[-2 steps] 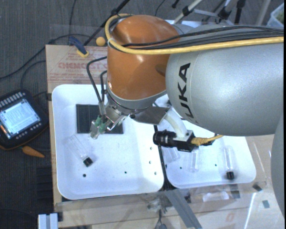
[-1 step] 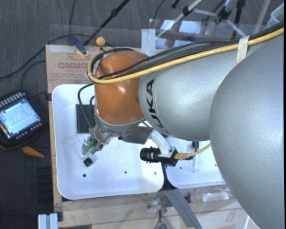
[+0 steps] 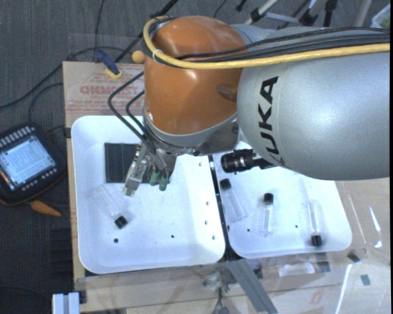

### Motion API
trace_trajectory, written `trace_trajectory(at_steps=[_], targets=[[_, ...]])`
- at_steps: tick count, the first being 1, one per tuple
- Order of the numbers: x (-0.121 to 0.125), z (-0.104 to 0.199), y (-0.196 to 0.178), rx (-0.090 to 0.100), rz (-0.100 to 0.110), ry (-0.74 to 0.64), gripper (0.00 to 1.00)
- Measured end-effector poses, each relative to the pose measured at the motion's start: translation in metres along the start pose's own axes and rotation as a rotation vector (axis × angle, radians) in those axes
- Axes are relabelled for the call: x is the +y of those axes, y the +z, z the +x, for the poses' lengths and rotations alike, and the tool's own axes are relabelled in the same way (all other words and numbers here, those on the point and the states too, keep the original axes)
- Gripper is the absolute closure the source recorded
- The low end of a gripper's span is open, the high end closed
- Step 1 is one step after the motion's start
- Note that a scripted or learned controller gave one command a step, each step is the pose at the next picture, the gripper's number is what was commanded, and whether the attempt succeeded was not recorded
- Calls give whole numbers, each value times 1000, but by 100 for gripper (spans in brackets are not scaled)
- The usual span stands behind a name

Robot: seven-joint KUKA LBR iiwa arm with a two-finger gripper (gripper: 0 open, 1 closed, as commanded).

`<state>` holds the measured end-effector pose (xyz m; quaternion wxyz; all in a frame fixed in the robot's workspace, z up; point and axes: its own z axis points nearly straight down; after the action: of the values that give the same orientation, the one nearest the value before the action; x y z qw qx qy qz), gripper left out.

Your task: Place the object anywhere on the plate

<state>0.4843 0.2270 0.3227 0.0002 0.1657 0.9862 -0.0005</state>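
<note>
A flat black square plate (image 3: 118,161) lies in the back left part of the left bin (image 3: 183,241), its right side hidden behind my gripper. My gripper (image 3: 145,175) hangs under the orange wrist, over the plate's right edge. Nothing shows in its grasp. A clear vial (image 3: 109,203) with a black cap (image 3: 120,222) lies on the bin floor, below and left of the gripper and just in front of the plate, apart from both.
The right bin (image 3: 334,241) holds three clear vials with black caps (image 3: 232,200) (image 3: 267,216) (image 3: 313,222). The big grey arm covers the back of both bins. A teach pendant (image 3: 23,162) lies on the floor to the left.
</note>
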Motion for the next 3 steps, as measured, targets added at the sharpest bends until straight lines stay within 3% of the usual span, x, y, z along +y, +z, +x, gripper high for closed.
trace_trajectory(at_steps=[1,2,3], targets=[[5,3,146,3,1,32,100],[6,2,12,-2,-3,-460,100],[8,1,128,3,-3,-511,100]])
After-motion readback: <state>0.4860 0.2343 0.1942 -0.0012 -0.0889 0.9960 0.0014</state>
